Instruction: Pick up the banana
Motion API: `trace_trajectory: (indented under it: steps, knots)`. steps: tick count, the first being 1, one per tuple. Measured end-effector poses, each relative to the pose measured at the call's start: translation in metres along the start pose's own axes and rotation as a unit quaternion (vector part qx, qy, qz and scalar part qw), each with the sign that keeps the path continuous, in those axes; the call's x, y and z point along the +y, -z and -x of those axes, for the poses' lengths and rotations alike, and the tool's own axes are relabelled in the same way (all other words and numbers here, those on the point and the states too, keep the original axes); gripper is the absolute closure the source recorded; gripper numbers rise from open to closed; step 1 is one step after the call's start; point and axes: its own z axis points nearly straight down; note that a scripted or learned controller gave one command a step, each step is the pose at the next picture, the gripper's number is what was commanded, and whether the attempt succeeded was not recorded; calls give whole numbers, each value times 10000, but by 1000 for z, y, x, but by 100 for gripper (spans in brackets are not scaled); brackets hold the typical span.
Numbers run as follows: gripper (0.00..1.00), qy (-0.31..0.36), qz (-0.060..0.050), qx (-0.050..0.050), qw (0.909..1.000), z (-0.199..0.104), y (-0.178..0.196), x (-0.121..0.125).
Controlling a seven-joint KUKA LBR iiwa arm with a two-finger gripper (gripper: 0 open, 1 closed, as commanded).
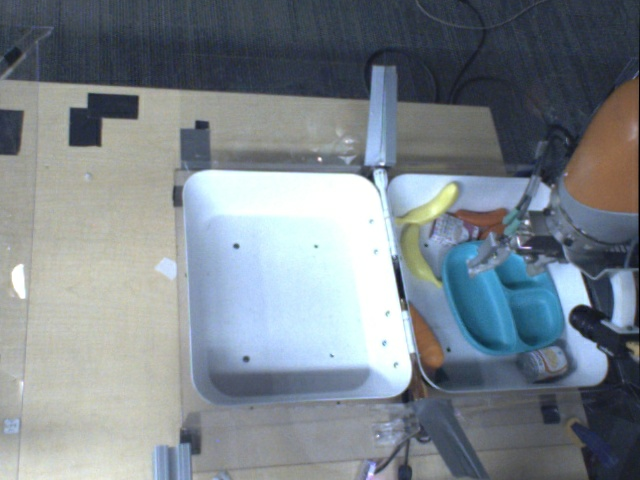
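Gripper (503, 248) above the blue tray's (520, 318) rim, finger state unclear.
Banana (420, 230) lies left of the tray: shift left, then descend.

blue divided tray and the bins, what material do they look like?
Blue divided tray: likely moulded plastic, uniform turquoise, rounded edges, soft sheen. Left bin and right bin: probably plastic or coated metal, matte white, rounded corners; the left one's floor has small dark dots, possibly holes. Can't settle which from the look alone.

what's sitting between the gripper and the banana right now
In the camera view, a crumpled silver wrapper and the upper left corner of the blue divided tray lie between the gripper and the banana.
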Motion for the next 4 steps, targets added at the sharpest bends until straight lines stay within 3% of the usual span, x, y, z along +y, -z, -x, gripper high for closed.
trace_trajectory:
  steps: [1,2,3,4]
  knots:
    - [0,135,-1,-2,9999,41,-39,75]
    - [0,1603,13,-2,9871,11,-139,138]
    - [0,2243,-38,-5,9745,5,-155,158]
    - [100,2260,11,-37,9741,5,-143,161]
